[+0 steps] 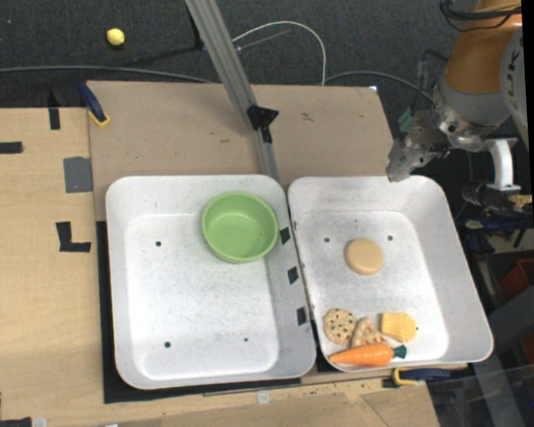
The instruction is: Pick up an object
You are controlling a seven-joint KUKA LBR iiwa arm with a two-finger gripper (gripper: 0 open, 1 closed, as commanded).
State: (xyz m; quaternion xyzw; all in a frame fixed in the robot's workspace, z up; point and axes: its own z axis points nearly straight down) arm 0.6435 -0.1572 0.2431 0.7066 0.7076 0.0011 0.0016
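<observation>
Bowl [240, 226] in left bin [136, 288]; bun [364, 255], cookie [339, 325], carrot [364, 355] in right bin [451, 269] (carrot nearest front).

The right bin [449, 242] is open across its far half, with one tan bun [364, 255] near the middle; its near edge is crowded by a cookie [338, 325], a yellow wedge [398, 325] and a carrot [366, 355], touching or just beside each other. In the left bin [127, 289] a green bowl [240, 226] blocks the far right corner. A slanted metal pole [231, 66] stands behind the bins' shared wall
</observation>
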